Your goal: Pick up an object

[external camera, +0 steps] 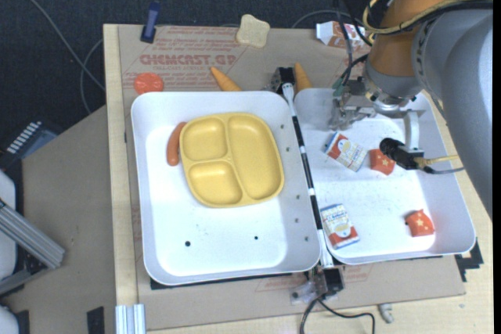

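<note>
My gripper (343, 115) hangs over the far left part of the right bin (450, 192), under the orange-banded wrist. Just below it lies a small white, orange and blue carton (345, 151), tilted, with a red block (381, 161) to its right. A second small carton (339, 224) lies near the bin's front left corner. Another red piece (420, 223) sits at the front right. I see nothing held by the gripper.
The left bin (156, 207) holds a yellow divided plate (232, 159) and a red sausage (173, 145) beside it. On the bench behind the bins lie a bread slice (253, 30), two carrots (225, 79), a blue item (149, 21) and an orange disc (148, 82).
</note>
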`<state>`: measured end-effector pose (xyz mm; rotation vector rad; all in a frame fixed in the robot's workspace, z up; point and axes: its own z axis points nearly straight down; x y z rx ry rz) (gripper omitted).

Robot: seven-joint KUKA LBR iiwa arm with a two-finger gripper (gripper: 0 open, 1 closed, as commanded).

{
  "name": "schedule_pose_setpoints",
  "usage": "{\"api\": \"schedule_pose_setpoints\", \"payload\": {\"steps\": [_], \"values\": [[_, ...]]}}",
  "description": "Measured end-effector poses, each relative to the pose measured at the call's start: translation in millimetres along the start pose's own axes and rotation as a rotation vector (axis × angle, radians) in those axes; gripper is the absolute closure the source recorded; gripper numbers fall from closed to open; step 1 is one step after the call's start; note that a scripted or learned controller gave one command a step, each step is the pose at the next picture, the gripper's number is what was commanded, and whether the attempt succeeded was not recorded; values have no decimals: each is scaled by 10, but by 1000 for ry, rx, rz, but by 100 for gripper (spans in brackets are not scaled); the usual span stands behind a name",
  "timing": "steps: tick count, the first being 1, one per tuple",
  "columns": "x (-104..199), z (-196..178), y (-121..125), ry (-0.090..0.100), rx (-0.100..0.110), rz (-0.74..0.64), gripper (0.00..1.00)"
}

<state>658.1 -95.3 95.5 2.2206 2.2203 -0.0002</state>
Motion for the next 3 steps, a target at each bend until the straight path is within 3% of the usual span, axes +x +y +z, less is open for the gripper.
{"api": "schedule_pose_setpoints", "payload": {"steps": [1, 2, 3], "values": [[123, -906, -2, 0, -3, -1, 100], [-393, -888, -47, -1, -2, 1, 100], [-612, -512, -668, 1, 3, 1, 100]]}}
